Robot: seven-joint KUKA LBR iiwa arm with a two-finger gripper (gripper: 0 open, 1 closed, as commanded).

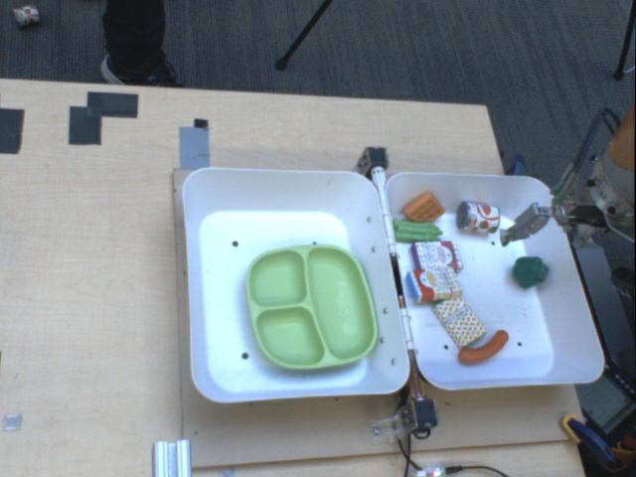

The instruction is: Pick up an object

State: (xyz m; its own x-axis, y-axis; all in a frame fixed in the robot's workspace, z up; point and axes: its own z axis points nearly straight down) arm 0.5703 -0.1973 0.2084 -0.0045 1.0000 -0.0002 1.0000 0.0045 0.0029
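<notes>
Gripper (525,225) hangs over my right bin (571,361), near the small can (480,217) and green lump (531,272); I cannot tell its state. Light wooden bench (89,296) sits on dark carpet (427,38).

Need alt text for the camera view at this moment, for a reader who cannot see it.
The tool of the grey arm hangs over the right bin, which holds small items: an orange waffle piece, a green pod, a small can, a dark green lump, two packets and a sausage. The left bin holds a green divided plate.
</notes>
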